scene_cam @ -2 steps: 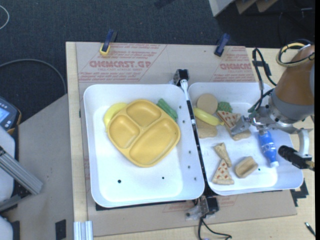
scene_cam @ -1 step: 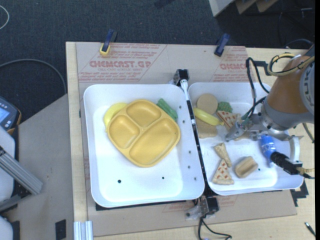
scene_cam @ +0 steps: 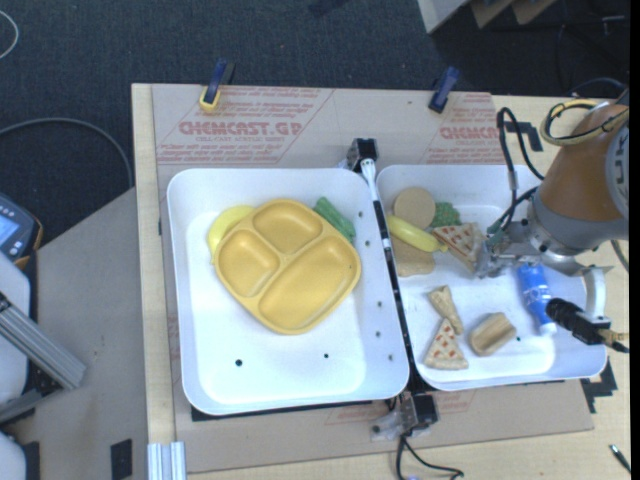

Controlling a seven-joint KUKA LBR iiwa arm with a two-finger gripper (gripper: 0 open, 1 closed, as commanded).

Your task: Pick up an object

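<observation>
Gripper point(scene_cam: 487, 260) low in right bin point(scene_cam: 520, 368), finger state unclear; pizza slice point(scene_cam: 458, 239) just left; nothing visibly lifted, pick pending.

So we've got the arm point(scene_cam: 583, 183) coming in from the right, wrist bent down, gripper point(scene_cam: 492, 255) hanging low, pointing left.
</observation>
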